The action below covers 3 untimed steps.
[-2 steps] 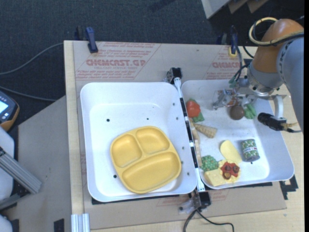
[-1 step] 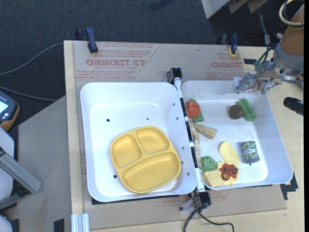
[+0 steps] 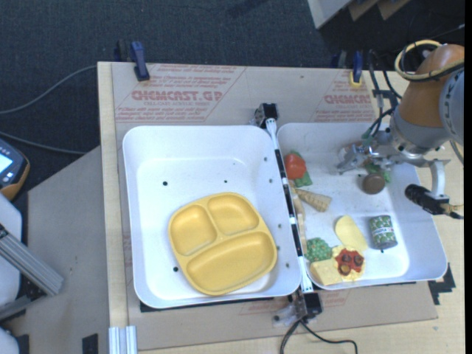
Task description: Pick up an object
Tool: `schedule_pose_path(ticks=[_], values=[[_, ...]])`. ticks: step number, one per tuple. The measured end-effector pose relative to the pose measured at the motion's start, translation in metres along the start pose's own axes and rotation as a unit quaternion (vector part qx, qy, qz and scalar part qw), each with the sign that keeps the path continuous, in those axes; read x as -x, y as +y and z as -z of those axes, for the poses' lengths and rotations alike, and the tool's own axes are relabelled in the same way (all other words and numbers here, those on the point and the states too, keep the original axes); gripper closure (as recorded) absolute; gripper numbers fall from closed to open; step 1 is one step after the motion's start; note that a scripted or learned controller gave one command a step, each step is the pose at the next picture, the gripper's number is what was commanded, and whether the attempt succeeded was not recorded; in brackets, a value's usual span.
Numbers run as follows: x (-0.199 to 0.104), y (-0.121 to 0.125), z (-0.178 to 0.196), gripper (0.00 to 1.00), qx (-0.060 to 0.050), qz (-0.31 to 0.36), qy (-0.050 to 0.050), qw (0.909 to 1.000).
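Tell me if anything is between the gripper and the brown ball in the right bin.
Nothing visible. The gripper sits right above the brown ball, with bare bin floor around it. The green can and the yellow piece lie apart, nearer the camera.

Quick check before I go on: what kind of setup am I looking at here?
Probably a robotics lab bench for grasping trials: two white bins clamped to a board, toy food like a green can beside a yellow divided plate, and the end effector over the right bin.
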State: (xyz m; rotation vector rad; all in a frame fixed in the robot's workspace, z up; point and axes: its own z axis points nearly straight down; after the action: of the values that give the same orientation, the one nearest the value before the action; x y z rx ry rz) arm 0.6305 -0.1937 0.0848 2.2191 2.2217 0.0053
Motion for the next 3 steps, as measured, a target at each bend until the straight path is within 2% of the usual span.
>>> schedule_pose_path(ticks=[1, 2, 3], values=[[0.031, 0.038, 0.077, 0.0, 0.0, 0.0, -0.001, 1.0], [0.019, -0.002, -0.004, 0.0, -0.005, 0.0, 0.004, 1.0], [-0.025, 0.029, -0.002, 0.0, -0.022, 0.001, -0.004, 0.9998]])
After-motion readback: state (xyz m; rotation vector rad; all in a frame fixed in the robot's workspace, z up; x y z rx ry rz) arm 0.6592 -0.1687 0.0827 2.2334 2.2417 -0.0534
